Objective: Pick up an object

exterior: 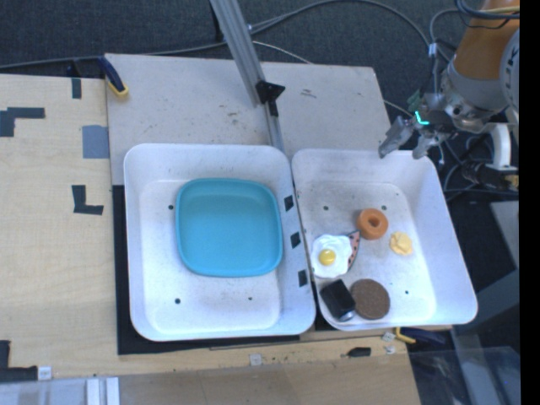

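Observation:
The right bin (422,184) holds several small items: an orange donut (372,224), a yellow piece (402,243), a fried egg toy (331,255), a brown round cookie (369,299) and a black block (337,298). A thin reddish-brown slice (354,246) lies beside the egg. My gripper (407,140) hangs above the bin's far right corner, well away from the items. Its two fingers are spread apart with nothing between them.
The left bin (152,226) holds a blue square plate (229,226). A grey metal pole (245,53) slants down to the gap between the bins. Cables run behind the bench at the upper right.

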You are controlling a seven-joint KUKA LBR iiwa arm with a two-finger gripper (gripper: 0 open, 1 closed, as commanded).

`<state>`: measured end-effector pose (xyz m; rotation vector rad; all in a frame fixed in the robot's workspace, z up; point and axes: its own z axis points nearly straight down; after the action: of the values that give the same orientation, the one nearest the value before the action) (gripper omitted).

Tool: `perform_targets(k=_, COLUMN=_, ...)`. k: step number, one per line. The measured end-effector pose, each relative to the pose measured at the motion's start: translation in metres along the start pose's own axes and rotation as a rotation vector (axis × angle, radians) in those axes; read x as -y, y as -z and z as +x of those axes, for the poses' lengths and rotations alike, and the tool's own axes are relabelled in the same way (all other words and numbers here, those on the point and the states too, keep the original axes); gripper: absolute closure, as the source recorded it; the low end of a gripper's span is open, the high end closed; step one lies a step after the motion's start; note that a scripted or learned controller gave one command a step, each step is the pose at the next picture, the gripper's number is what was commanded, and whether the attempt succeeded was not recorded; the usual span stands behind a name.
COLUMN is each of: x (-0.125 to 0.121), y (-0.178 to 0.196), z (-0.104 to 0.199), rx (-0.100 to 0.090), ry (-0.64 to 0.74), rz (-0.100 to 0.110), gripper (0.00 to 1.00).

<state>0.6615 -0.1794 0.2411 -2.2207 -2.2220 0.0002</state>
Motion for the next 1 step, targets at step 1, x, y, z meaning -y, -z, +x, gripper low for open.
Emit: perform_targets(k=1, x=0.0, y=-0.0001, z=0.0, rx=0.0, ry=0.0, rz=0.0, gripper=0.0)
